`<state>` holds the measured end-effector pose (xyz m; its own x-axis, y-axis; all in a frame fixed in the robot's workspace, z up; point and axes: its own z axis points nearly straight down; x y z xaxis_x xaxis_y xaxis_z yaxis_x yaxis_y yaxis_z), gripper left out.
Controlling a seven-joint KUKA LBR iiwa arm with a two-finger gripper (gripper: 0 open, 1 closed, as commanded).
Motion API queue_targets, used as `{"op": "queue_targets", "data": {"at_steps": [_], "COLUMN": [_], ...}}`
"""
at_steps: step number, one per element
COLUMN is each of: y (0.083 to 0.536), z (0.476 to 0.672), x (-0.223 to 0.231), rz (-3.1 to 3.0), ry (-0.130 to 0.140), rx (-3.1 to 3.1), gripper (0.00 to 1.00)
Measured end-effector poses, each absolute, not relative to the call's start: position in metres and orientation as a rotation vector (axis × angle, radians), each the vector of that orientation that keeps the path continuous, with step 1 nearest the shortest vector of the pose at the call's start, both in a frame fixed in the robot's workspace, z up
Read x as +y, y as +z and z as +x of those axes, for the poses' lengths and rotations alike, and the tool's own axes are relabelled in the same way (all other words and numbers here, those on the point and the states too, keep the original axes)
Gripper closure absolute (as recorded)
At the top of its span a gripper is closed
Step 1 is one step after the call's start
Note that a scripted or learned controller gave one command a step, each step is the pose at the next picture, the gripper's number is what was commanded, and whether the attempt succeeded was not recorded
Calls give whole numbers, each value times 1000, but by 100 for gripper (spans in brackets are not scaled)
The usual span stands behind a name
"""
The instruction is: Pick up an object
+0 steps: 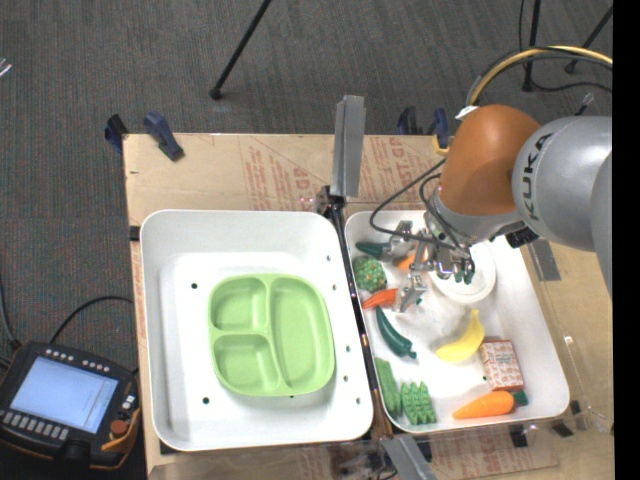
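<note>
Camera view from above the bench: my arm (540, 178) reaches in from the right, orange band lit, with my gripper (418, 280) low over the far left part of the right bin (545, 318). Whether my claw is clenched or released, I cannot tell. It hangs just beside the broccoli (368, 272) and an orange carrot piece (379, 298), with a white dish (470, 280) to its right. Nearer the camera lie a dark green cucumber (395, 333), a yellow banana (462, 340), a small printed box (500, 364), a whole carrot (487, 404) and a ridged green toy (418, 402). In the left bin (170, 268), a green divided plate (271, 334) sits flat at the centre. A teach pendant (65, 398) rests on the floor at near left.
</note>
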<state>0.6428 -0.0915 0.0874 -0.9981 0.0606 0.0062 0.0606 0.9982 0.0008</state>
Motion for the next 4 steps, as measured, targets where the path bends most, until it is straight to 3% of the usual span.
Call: {"op": "queue_targets", "data": {"at_steps": [1, 2, 3, 4], "y": [98, 89, 88, 90], "z": [645, 535, 535, 479], "x": [-91, -137, -136, -93], "rz": [-92, -161, -157, -487], "ry": [-2, 1, -2, 1], "rx": [-3143, -3139, -3138, -3114], "gripper": [100, 100, 0, 0]}}
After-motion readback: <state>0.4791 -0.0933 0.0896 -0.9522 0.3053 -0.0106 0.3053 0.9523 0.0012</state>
